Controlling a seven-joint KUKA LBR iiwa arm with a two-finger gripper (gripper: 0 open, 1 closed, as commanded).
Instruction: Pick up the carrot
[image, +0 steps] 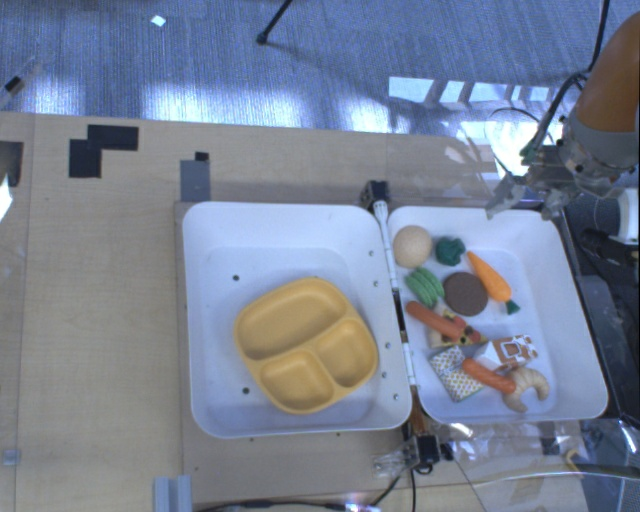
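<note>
The carrot (487, 277) is orange with a green tip and lies slanted in the upper right part of the right bin (570, 300). It sits just right of a brown disc (465, 293). My gripper (525, 206) hangs over the far rim of the right bin, up and to the right of the carrot and well apart from it. Its fingers stand spread and open with nothing between them. The arm's orange band (612, 90) rises above it at the top right.
Crowded in the right bin are a beige ball (412, 245), a dark green piece (450, 250), a green vegetable (425, 287), two orange-red sausages (440, 320), a small box (515, 350) and a croissant (527, 386). A yellow divided plate (305, 345) lies in the left bin (215, 300).
</note>
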